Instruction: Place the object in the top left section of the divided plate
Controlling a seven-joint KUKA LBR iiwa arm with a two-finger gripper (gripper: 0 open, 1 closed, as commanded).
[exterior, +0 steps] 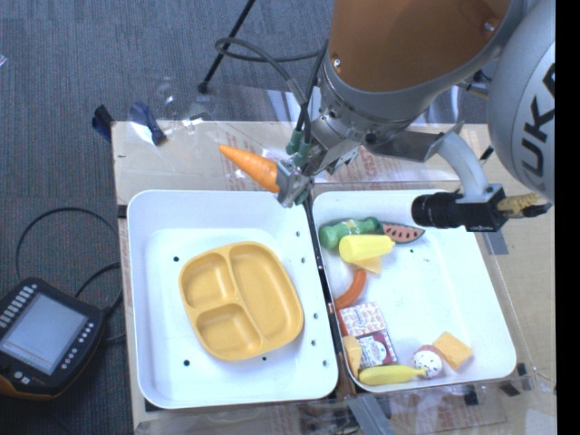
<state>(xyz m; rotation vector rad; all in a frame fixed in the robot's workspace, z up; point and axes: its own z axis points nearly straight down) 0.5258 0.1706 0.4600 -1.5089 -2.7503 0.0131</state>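
An orange toy carrot (248, 166) hangs tilted over the back rim of the left bin, its tip pointing up and left. My gripper (290, 187) is shut on the carrot's thick end. The yellow divided plate (240, 299) lies flat in the middle of the left bin (149, 243), well in front of the gripper and slightly to its left. The plate's top left section (207, 279) holds nothing. The arm's grey and orange wrist (408, 34) hides the bench behind the right bin.
The right bin (471, 279) holds several toy foods: a green piece (337, 232), a yellow piece (366, 246), a watermelon slice (403, 233), a sausage (352, 287), small cartons (366, 330), a banana (390, 375) and a cheese wedge (452, 349). A teach pendant (41, 333) lies on the floor at left.
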